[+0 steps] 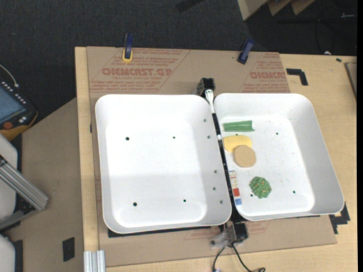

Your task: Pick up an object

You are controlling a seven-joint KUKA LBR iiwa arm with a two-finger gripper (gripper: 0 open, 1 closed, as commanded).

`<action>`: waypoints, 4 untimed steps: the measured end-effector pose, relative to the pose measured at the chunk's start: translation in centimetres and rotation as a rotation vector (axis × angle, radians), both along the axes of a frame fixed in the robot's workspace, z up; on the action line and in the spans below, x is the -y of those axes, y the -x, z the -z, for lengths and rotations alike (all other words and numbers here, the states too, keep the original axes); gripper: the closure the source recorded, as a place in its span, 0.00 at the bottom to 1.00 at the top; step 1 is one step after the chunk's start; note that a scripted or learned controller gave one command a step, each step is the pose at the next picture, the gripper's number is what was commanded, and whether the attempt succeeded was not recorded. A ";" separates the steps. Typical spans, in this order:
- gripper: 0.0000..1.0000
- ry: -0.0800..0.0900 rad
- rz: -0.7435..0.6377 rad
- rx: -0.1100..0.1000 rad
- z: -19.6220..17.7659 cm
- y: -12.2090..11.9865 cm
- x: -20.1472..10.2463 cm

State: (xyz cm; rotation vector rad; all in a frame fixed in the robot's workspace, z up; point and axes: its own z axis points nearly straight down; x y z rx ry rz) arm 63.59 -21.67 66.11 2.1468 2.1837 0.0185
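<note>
In the right bin (317, 152), four objects lie in a loose column along the left side, near the wall shared with the left bin (113, 152). From the far end toward the near end:

1. A green rectangular block (237, 126), lying flat with its long side across the bin.
2. A yellow piece (233, 143), just below the block and apart from it.
3. A tan round disc (245, 157), overlapping the lower right edge of the yellow piece.
4. A green bumpy object (260, 187), apart from the disc and nearer the front wall.

The rest of the right bin floor carries fine dark specks. All four objects lie exposed from above, and nothing covers them. Whether the gripper is released or clenched cannot be told.

The floor of the left bin shows four small dark dots. The two bins meet along a dark seam, with a black clip (206, 86) at its far end and another black clip (239, 231) at its near end. Both bins rest on a brown cardboard sheet (170, 67) printed with red lettering. Two blue clamps (128, 45) (246, 50) hold the far edge of the sheet.
</note>
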 end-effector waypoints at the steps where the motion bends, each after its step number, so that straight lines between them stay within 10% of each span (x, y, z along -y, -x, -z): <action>1: 1.00 0.004 -0.001 0.005 -1.1 0.0 -0.1; 4: 1.00 0.014 -0.005 0.022 -4.4 -0.2 -0.3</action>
